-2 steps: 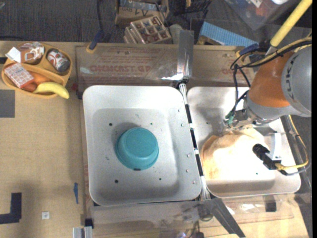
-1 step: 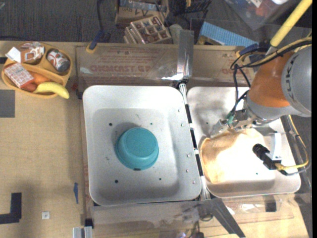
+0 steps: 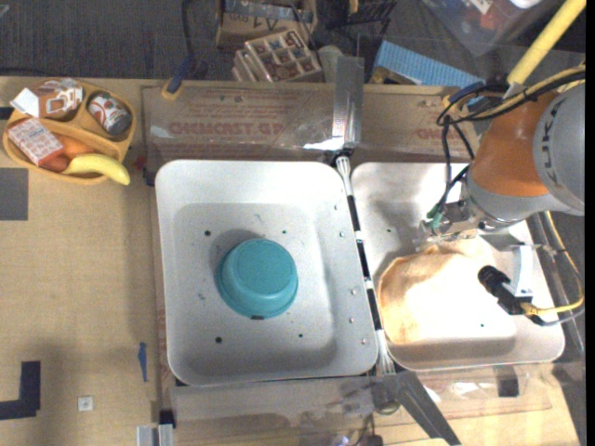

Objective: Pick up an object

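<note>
Reaching in from the right, the arm (image 3: 521,156) puts its gripper (image 3: 444,223) low in the right bin (image 3: 390,189), at the upper edge of a tan sheet that we take for a cloth (image 3: 437,300). The cloth lies flat over most of that bin's floor. We cannot tell whether the gripper is spread or closed, nor whether it touches the cloth or only hangs just above it. The other candidate, a teal bowl (image 3: 258,277), sits upside down in the middle of the left bin (image 3: 186,212), well apart from the gripper. We judge the cloth the likelier target. A flat, limp cloth gives little to pinch, so a closing gripper may scrape the floor and come away with nothing. A thin pinch at the hem may slip on the lift. Pressing down too far could jam the gripper against the floor.
</note>
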`<action>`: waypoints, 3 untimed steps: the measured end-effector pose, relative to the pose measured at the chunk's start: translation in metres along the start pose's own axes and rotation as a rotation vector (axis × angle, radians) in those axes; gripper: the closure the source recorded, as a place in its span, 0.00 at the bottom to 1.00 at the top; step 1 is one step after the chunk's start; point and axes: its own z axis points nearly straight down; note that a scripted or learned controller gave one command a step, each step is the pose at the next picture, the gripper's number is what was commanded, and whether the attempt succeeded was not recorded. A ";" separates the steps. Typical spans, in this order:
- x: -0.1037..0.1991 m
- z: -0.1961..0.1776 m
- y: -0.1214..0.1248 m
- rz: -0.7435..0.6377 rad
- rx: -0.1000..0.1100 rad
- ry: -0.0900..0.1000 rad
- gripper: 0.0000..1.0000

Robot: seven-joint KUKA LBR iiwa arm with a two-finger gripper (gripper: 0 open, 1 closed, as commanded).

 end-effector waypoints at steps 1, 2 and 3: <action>0.000 0.000 0.000 0.000 0.000 0.000 0.00; 0.000 0.000 0.000 0.000 0.000 0.000 0.00; 0.008 0.021 -0.004 -0.008 0.010 0.002 0.00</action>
